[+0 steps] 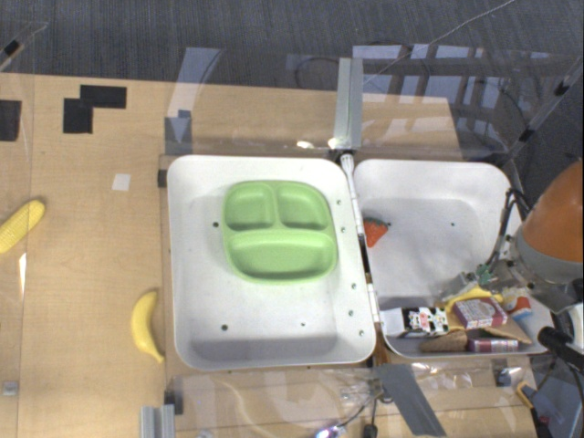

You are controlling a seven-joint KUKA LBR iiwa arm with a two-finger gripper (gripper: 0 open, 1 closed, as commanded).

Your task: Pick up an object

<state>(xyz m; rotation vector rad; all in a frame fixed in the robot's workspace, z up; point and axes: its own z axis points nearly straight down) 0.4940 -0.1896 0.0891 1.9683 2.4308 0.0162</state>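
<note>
Mostly the arm's grey body and orange band are cut off at the right edge; the hand is hidden behind them, so I cannot tell its state or what it touches. Right shallow white plastic bin: a heap of small things crowds its near right corner, hard to separate. Legible there: a pinkish-purple printed box, a black-and-white patterned packet, a brown oblong lump, a curved yellow piece. A small orange-red wedge lies alone by the bin's left wall. Left shallow white bin holds a smooth green three-compartment plastic tray. Wooden tabletop: a yellow toy banana and a yellow corn cob.
</note>
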